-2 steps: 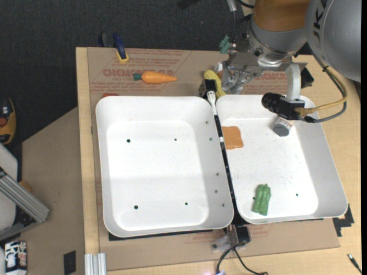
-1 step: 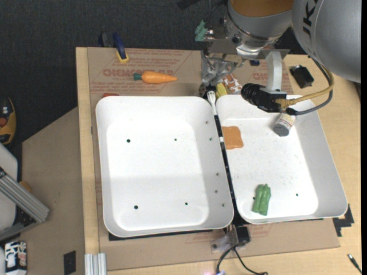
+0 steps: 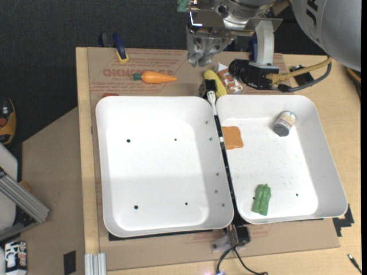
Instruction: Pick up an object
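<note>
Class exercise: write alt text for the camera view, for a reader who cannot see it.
A grey robot arm's claw hangs above the far edge of two white bins side by side. The right bin holds an orange block, a small can and a green toy; a toy carrot lies on the cardboard behind the left bin.

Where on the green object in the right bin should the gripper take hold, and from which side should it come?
Grip the green object across its narrow middle, coming straight down from above. It lies flat on the right bin floor, elongated roughly toward and away from the camera, with bare floor on both long sides, so fingers should fit either side. The gripper hangs beyond the bins' far edge.
</note>
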`<state>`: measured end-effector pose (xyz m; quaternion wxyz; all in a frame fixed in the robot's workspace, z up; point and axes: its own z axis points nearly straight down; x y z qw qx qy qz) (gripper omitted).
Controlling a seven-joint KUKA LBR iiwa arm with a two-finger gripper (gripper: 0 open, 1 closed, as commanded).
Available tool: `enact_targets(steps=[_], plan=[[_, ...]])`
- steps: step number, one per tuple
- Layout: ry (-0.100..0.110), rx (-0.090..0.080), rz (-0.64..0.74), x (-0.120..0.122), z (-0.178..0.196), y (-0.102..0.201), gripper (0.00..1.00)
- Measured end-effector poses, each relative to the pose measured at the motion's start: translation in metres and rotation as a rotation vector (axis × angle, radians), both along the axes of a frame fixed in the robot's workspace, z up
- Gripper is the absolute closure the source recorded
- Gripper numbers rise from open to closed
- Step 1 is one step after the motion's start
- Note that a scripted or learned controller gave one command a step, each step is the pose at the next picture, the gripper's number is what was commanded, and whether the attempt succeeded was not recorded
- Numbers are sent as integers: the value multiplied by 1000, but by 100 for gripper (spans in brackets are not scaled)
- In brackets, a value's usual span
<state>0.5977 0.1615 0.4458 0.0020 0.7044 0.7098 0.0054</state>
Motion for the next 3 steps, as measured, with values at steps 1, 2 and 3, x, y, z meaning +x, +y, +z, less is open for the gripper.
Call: enact_targets(steps=[1, 2, 3], plan=[[-2, 2, 1, -31, 96, 53, 100], [17, -5, -2, -99, 59, 64, 100], [5, -2, -6, -119, 92, 63, 100]])
